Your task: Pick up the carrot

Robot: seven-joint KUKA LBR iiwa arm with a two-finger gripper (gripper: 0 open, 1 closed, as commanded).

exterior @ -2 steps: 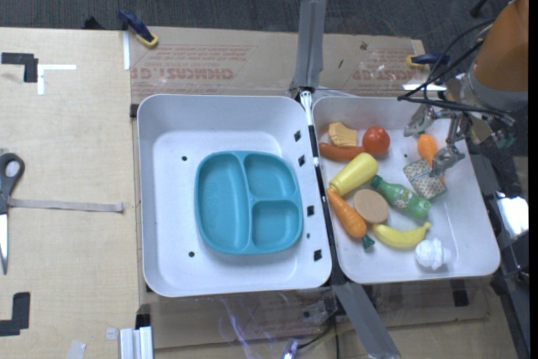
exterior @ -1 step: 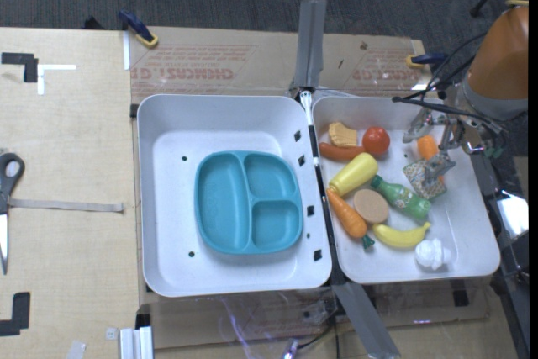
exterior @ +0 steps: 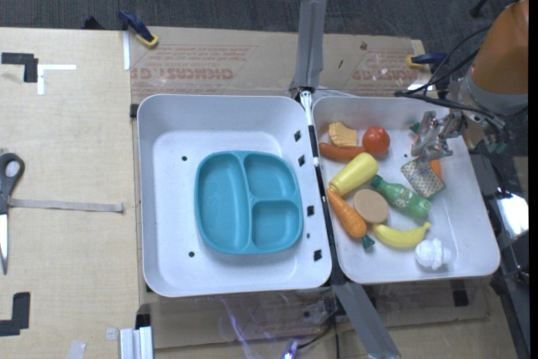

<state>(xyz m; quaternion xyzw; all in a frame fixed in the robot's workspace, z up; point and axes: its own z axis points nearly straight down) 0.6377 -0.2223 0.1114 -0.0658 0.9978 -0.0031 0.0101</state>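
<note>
One carrot [exterior: 347,214] is seen lying in the right bin [exterior: 471,261] near its left wall, beside one banana [exterior: 402,234] and one tomato [exterior: 376,139]. The gripper [exterior: 430,143] is held above the bin's right part; its grip cannot be told.

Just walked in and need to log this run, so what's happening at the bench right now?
The grey KUKA arm reaches in from the right, its hand hovering over the right white bin near a grey grater-like piece. The orange toy carrot lies untouched at that bin's left side, beside a yellow bottle and a round tan disc. The left white bin holds a blue divided plate.
</note>
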